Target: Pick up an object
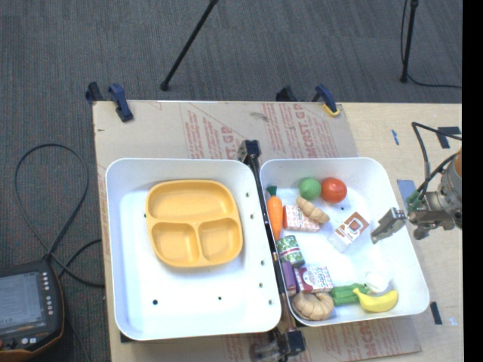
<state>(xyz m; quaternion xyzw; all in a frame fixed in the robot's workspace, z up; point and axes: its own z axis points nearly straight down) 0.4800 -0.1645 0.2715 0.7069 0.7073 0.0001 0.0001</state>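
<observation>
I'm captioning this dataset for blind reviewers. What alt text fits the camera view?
A robot pincer hovers over the right edge of the right white bin, which holds toy food: tomato, green ball, carrot, banana, small cartons. The left bin holds a yellow divided plate.

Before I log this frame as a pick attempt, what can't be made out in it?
- Gripper: small and blurred in the camera view; its finger state is unclear.
- Arm: cut off by the right edge.
- Small cartons: print too small to read.
- Croissant: its lower side is hidden behind the right bin's rim.
</observation>
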